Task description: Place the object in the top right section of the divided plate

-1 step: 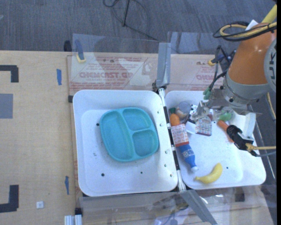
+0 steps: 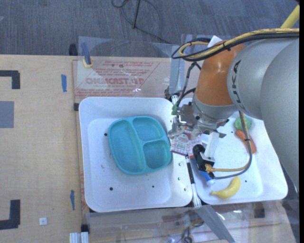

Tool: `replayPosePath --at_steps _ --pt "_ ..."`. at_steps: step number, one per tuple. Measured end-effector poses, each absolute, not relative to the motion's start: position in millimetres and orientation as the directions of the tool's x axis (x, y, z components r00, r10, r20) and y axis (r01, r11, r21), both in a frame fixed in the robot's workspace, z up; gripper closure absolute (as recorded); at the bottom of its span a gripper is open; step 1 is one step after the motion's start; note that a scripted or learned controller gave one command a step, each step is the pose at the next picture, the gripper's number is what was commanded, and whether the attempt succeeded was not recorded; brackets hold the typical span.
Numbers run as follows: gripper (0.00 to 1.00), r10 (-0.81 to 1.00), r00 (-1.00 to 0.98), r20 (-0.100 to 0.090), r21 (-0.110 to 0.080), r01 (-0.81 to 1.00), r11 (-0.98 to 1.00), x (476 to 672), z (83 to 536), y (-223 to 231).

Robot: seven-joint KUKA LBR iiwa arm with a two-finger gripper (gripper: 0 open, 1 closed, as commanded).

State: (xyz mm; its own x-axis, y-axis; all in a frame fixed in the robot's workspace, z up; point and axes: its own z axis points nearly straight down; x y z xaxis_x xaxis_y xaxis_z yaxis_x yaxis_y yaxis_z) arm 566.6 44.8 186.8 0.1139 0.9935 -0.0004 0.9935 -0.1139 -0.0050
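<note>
A robotics lab is showing here: a grey industrial arm (image 2: 266, 71) is reaching over two white bins (image 2: 95, 190) on a plywood bench (image 2: 38, 142), cables (image 2: 137, 14) trailing across carpet.

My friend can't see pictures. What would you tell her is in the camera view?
A grey and orange robot arm reaches down over the right of two white bins, near the wall between them. A blue divided plate lies in the left bin. A banana and a carrot lie in the right one.

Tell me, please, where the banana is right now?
The banana lies in the right bin, near its front edge, just below the arm's yellow cable.
</note>
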Motion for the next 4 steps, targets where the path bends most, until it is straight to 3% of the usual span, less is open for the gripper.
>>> replayPosePath --at_steps 1,2,3,4 --pt "1.00 0.998 -0.057 -0.001 -0.002 0.998 0.057 496.3 282.8 23.0" --pt "1.00 0.997 -0.076 0.000 -0.005 0.997 0.076 509.2 243.0 95.8" --pt "1.00 0.996 -0.085 -0.001 0.000 0.996 0.085 567.5 227.5 115.1" --pt "0.00 0.996 -0.085 -0.001 0.000 0.996 0.085 567.5 227.7 115.3"
